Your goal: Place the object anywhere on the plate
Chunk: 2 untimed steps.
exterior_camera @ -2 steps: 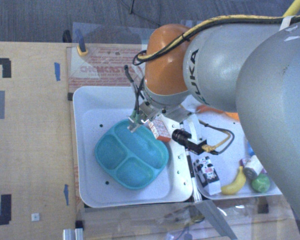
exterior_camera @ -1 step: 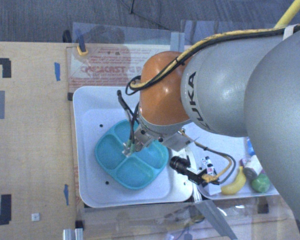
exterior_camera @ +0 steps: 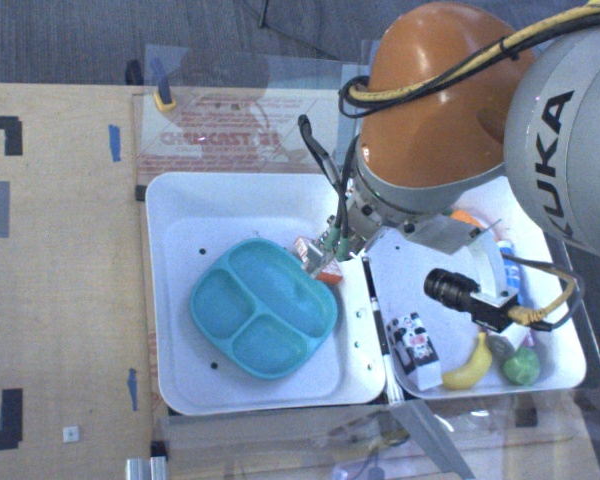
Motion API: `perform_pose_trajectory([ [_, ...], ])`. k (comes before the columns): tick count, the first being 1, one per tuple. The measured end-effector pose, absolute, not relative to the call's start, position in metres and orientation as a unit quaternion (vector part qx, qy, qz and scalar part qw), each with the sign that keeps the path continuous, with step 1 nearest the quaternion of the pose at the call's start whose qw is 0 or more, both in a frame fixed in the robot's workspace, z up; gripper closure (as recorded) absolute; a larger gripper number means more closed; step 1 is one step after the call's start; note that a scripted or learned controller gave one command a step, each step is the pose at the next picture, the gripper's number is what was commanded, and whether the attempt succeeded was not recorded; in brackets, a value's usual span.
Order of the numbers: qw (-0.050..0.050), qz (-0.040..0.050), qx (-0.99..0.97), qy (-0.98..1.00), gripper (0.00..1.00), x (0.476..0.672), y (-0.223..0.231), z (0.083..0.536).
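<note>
Overhead slanted view of 2 white bins set side by side on the bench. The left bin (exterior_camera: 170, 218) bears a teal plate (exterior_camera: 263, 309) with 3 compartments, lying tilted toward the bin's middle so that its upper right rim sits near the wall shared by the bins. The arm (exterior_camera: 450, 98) reaches in from the right, its orange band masking much of the right bin (exterior_camera: 570, 363). The gripper (exterior_camera: 330, 243) hangs over the shared wall, just beside the plate's upper right rim; whether it is spread or pressed together cannot be told at this size, nor whether it truly pinches anything. A small red and white object (exterior_camera: 315, 260) sits at the gripper's tip, at or just over the plate's rim; contact with the plate cannot be judged. This position suits the task, since any spot on the plate counts and the near rim is the shortest reach from the right bin. Probably the step in hand is the carry or the release. The risk, as a judgement, is a drop on the rim, from which the object may slide off into the bin. In the right bin lie a banana (exterior_camera: 468, 366), a green ball (exterior_camera: 521, 366), a black and white box (exterior_camera: 416, 348) and a blue tube (exterior_camera: 511, 280), all well apart from the plate.
</note>
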<state>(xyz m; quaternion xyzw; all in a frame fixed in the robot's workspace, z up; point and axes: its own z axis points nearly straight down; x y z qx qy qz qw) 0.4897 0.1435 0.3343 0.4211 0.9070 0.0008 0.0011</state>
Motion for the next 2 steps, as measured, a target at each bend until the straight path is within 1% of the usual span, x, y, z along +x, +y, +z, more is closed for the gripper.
perform_pose_trajectory([
  [1, 0.003, 0.0018, 0.248, 0.969, 1.0, 0.48, 0.206, 0.371],
  [2, 0.004, 0.0018, 0.049, 0.999, 1.0, 0.514, 0.197, 0.437],
])
